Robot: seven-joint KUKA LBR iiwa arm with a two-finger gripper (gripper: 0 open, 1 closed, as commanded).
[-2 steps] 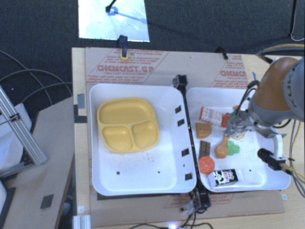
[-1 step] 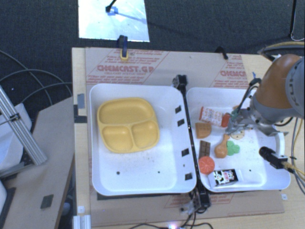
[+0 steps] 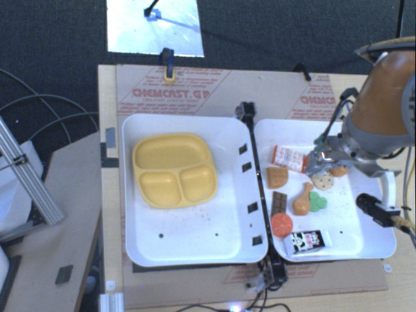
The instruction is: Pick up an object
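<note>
My gripper (image 3: 319, 164) hangs over the upper middle of the right bin (image 3: 370, 246), reached in from the right. Just below it lies a pale round cookie (image 3: 322, 182), and an orange piece (image 3: 338, 171) sits at its right side. A red and white packet (image 3: 288, 156) lies just to its left. Lower in the bin are a brown toast slice (image 3: 277, 176), a chocolate bar (image 3: 279, 202), a chicken drumstick (image 3: 302, 200), a green piece (image 3: 318, 202), a red tomato (image 3: 281, 224) and a black and white carton (image 3: 307, 240).
The left bin (image 3: 188, 246) holds a yellow divided plate (image 3: 174, 169) in its upper left part. A black divider (image 3: 257, 187) runs between the two bins. The arm's orange band (image 3: 383, 103) looms over the right bin's far right corner.
</note>
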